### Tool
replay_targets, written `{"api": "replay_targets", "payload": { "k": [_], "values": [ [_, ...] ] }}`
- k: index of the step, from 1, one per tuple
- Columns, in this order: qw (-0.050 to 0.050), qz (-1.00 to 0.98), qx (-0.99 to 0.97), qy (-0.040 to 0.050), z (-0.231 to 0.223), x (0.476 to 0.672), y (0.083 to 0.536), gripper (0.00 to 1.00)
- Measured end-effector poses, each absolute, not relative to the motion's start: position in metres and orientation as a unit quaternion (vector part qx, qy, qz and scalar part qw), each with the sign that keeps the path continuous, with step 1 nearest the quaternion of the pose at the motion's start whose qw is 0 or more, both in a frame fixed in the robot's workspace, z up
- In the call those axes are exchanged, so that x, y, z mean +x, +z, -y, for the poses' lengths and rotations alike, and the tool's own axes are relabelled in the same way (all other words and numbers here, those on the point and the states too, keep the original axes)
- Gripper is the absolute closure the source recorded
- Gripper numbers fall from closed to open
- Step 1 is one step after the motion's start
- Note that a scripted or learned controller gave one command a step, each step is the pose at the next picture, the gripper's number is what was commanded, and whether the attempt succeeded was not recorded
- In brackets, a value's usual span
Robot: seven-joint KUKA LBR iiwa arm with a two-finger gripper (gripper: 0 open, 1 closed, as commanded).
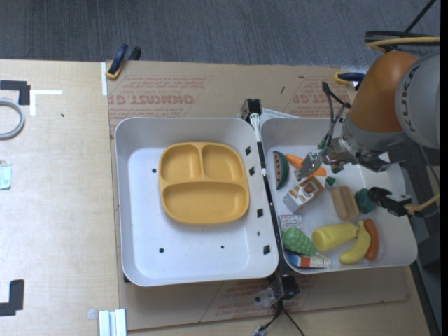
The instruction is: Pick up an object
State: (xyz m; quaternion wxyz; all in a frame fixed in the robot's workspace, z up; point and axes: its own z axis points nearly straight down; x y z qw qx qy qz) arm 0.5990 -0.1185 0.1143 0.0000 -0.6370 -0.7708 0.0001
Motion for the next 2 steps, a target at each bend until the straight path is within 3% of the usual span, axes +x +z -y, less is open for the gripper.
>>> {"api": "replay_targets", "payload": {
  "k": [1,2],
  "values": [
    [-0.002,0.959,-0.285,-0.0004,0.112,0.623,0.093,0.0],
    [-0.002,0.996,-0.084,-0.0003,0.111,0.579,0.093,0.0]
  ]
}}
